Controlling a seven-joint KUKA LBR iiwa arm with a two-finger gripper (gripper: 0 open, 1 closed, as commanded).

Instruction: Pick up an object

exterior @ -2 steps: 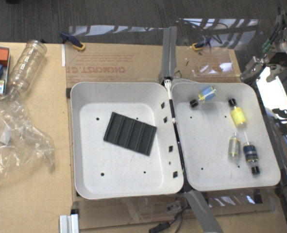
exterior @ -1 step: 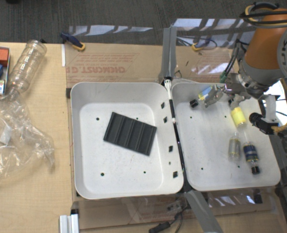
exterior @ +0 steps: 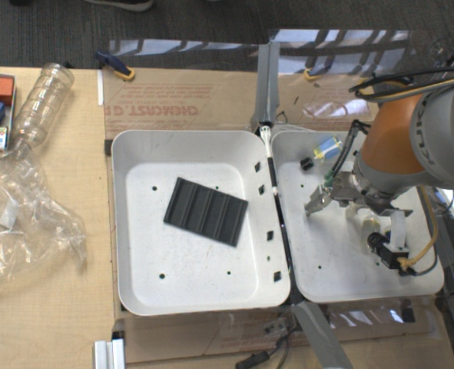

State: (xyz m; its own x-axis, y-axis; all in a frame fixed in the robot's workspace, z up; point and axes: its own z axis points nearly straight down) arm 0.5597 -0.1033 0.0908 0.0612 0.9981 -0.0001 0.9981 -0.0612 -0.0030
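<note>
Camera view: we look down at a slant on two white bins, using the left bin [exterior: 134,283] as our landmark.
Dark ribbed panel [exterior: 206,211]: we see it lying flat near the middle of the left bin's floor, tilted.
Right bin [exterior: 342,279]: touching the left bin's right wall.
Arm [exterior: 411,141]: reaches over the right bin, well right of the left bin.
Gripper [exterior: 324,198]: hangs just right of the left bin's right wall; we cannot tell how it is set.
Small blue and yellow object [exterior: 326,147]: toward the right bin's far side, beyond the gripper.
Clear plastic bottle [exterior: 41,102]: on the bench, left of the left bin.
</note>
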